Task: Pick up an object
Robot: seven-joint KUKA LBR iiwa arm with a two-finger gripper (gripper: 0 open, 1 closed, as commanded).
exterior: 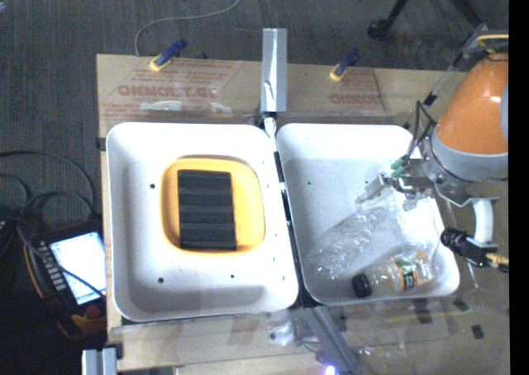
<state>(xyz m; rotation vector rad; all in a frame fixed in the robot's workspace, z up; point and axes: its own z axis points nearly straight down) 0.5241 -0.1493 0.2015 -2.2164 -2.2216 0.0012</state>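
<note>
Bottle lying diagonally, cap lower-left

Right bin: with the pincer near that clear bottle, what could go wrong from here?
The clear plastic bottle lies slanted on its side, crumpled and glossy, so the pincer may slip off it. It sits close to the right bin wall nearest the camera, which could block a finger. The yellow tray lies in the other bin.

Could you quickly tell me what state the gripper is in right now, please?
Gripper: over the right bin, above the clear plastic bottle; open or closed cannot be told, and nothing is seen held.
</note>
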